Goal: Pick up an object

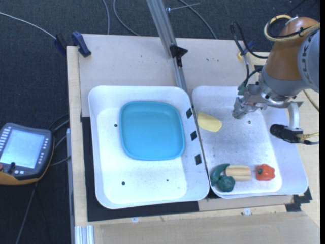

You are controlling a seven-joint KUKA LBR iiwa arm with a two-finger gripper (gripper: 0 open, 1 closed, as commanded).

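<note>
One arm [289, 50] reaches down over the right bin [284, 151], fingers [242, 110] seemingly closed on nothing.

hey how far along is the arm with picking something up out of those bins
Done: the arm has reached over the right bin, and the gripper hangs above bare floor near its upper part. In hand: nothing shows between its fingers. Left: the whole pick. The yellow piece lies nearest, just to its left; the green item, tan cylinder and red item sit along the bin's near edge. The blue plate rests in the left bin.
</note>
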